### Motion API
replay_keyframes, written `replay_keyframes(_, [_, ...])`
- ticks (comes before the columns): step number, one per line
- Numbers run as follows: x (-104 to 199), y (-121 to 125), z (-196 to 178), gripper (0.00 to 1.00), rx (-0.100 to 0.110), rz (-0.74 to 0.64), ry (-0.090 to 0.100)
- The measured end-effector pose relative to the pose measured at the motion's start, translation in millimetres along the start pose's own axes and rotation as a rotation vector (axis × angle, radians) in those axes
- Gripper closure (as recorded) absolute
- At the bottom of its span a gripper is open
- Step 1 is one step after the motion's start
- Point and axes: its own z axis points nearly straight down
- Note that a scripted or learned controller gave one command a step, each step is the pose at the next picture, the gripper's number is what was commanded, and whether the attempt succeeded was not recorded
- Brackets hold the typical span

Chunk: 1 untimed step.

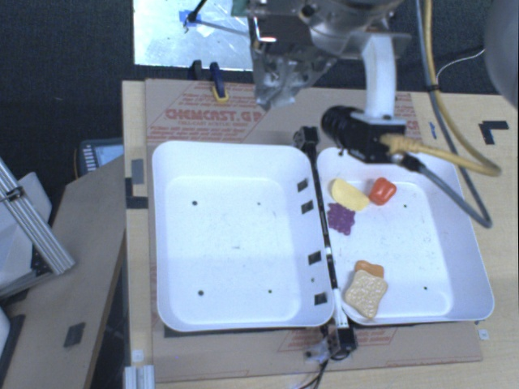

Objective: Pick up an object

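Toys lie together in the right bin (454, 298), all toward its left side. A yellow lemon-like piece (348, 194) sits near the far left corner, with a red-orange tomato-like piece (383, 190) just beside it on the right. A purple grape cluster (340, 218) lies just on the near side of the yellow piece, close to the bin's left wall. Toward the near left corner, a slice of toast (366, 294) rests with a small orange piece (370, 268) touching its far edge. The left bin (174, 298) adjoins the right one along a black-clipped seam. The gripper (276, 87) hangs high above the bench's far edge, beyond the left bin's far right corner, well apart from every toy. Whether it is spread or closed cannot be told from this blurred view; nothing shows in its grasp.
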Motion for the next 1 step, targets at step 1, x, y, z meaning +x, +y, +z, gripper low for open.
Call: replay_keyframes(1, [0.0,-0.1,0.3,0.0,0.001,0.0,0.0])
